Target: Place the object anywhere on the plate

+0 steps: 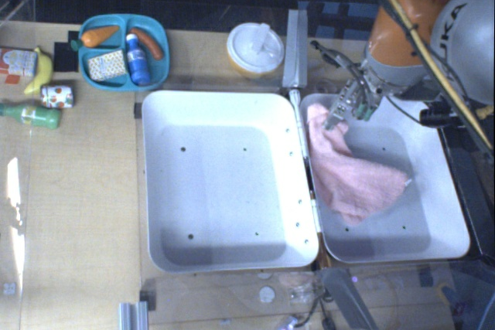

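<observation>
A pink towel [356,178] lies crumpled in the right bin [433,236], along its left wall and out toward the middle. My gripper [338,118] hangs over the towel's far left corner, right at the cloth; I cannot see whether it has hold of it. A blue divided plate [157,39] stands on the bench at the far left, beyond the left bin, with toy food in its compartments: a carrot, a sausage, a blue bottle and a cracker.
The left bin [224,182] sits between the towel and the plate. A white and yellow lidded bowl [255,49] stands behind the bins. A banana, a can and a green bottle [31,116] lie left of the plate.
</observation>
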### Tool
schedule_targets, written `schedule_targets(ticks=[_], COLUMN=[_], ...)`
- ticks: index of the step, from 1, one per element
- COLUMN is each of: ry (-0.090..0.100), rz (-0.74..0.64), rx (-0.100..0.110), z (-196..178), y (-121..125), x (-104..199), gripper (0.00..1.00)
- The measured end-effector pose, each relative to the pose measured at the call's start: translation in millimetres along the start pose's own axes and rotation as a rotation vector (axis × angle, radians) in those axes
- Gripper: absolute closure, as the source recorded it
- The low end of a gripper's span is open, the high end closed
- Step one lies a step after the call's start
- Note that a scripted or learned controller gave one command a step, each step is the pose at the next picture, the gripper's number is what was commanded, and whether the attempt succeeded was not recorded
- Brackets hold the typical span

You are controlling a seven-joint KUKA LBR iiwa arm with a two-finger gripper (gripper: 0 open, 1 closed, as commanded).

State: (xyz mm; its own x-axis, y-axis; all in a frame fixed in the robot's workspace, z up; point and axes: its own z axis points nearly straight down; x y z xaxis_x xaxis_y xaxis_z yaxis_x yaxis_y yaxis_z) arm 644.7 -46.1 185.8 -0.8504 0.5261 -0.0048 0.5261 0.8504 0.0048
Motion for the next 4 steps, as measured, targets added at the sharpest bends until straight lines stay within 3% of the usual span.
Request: schedule_targets(ticks=[1, 2, 3, 4], ry=[-0.002, 0.001, -0.001, 0.002], rz=[-0.004, -0.405, -0.551, -0.556], rx=[-0.001, 0.000, -0.001, -0.001], z=[-41, -51, -41, -33], y=[3, 39, 78, 109], x=[-1, 32, 67, 110], gripper=[1.00, 1.00, 1.00, 1.00])
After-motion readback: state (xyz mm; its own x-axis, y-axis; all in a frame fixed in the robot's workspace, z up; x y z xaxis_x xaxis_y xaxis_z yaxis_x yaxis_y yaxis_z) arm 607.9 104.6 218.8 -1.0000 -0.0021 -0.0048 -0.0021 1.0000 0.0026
